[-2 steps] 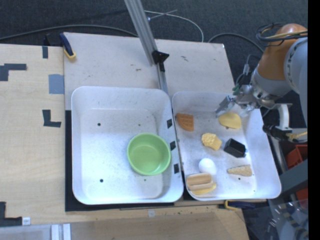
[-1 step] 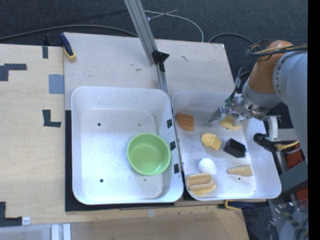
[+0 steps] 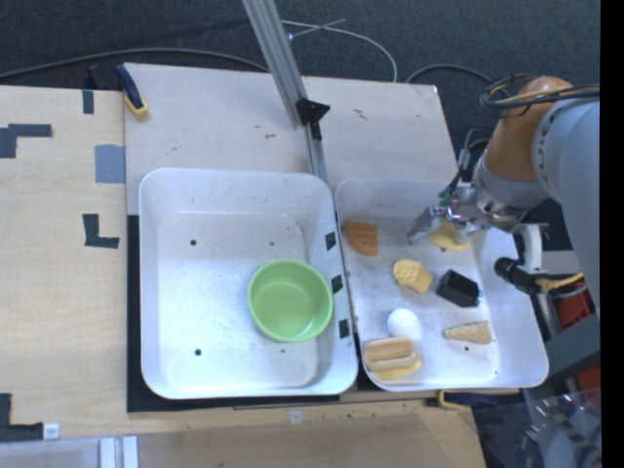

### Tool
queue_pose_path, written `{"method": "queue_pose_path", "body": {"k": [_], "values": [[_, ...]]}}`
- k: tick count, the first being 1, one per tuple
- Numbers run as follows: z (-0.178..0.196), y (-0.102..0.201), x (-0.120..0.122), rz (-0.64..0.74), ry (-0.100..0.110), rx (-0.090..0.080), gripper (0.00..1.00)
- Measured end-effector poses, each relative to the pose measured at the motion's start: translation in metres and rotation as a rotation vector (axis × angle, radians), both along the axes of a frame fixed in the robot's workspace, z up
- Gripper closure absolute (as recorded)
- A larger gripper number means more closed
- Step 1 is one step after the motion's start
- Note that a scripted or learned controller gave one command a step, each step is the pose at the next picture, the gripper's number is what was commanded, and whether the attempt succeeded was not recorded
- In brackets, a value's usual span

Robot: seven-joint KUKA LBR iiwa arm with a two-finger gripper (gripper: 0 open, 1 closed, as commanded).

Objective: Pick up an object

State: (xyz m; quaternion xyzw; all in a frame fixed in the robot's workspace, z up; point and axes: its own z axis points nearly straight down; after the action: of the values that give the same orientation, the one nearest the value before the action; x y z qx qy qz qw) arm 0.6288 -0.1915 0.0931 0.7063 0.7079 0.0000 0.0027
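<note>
metal two-finger gripper [image 3: 441, 224] is seen spread, beside a pale yellow piece [image 3: 450, 238], right of the green plastic bowl [image 3: 290, 300].

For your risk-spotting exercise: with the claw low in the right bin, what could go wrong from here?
1. The claw sits over a pale yellow piece near the right bin's far wall; it may slip away.
2. The black block and yellow corn piece lie close by and could get knocked.
</note>
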Motion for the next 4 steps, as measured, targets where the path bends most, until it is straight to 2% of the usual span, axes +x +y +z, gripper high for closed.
{"method": "queue_pose_path", "body": {"k": [1,4], "values": [[0.010,0.001,0.000,0.002,-0.001,0.000,1.00],[0.180,-0.004,0.002,-0.001,-0.002,0.001,1.00]]}}
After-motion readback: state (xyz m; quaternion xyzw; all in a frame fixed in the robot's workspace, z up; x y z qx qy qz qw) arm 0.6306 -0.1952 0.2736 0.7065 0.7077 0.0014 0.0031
